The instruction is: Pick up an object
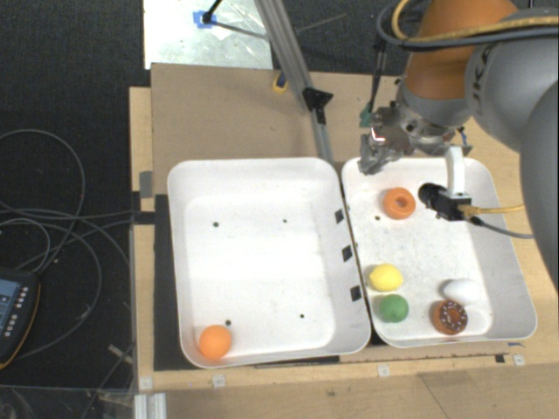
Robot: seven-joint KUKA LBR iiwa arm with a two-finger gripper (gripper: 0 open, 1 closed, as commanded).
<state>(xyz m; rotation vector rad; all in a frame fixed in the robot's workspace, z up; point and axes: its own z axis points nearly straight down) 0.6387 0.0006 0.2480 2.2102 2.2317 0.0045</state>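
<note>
Choc donut [450,317] flat in rt bin [515,312], orange ring [399,203] flat, no long axis, jaws state unclear.

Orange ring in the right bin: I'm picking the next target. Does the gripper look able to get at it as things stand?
Probably yes. The orange ring lies apart from the other items on bare bin floor, nothing over it, and the gripper hangs just above the bin's far edge close by.
</note>
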